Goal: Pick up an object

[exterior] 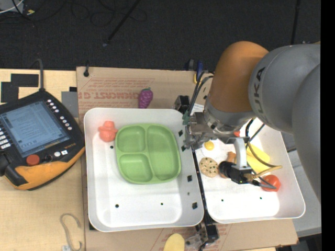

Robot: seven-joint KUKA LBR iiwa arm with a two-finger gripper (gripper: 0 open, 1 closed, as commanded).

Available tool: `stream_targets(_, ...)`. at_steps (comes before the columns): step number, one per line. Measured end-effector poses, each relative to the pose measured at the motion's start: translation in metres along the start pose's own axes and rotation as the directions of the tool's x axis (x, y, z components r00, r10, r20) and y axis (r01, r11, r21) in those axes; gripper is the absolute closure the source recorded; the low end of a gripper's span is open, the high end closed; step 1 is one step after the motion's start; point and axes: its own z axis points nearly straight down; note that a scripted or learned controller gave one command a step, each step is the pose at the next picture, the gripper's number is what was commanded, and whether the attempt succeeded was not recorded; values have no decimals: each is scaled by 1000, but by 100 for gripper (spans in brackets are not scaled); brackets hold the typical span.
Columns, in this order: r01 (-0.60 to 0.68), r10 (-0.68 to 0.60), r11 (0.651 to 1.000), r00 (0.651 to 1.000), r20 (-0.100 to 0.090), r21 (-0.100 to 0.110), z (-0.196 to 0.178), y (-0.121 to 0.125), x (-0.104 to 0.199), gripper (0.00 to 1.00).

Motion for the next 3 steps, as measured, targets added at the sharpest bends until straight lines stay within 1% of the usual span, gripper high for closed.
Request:
stream_targets(1,-1,1,1000,1000,1,-2,-2,6,-5,100)
stream_targets(2,-3,3,1000,1000,1,1,-2,1,-6,100)
stream_targets(3,-2,2,1000,1000,1,0,0,3,0,100)
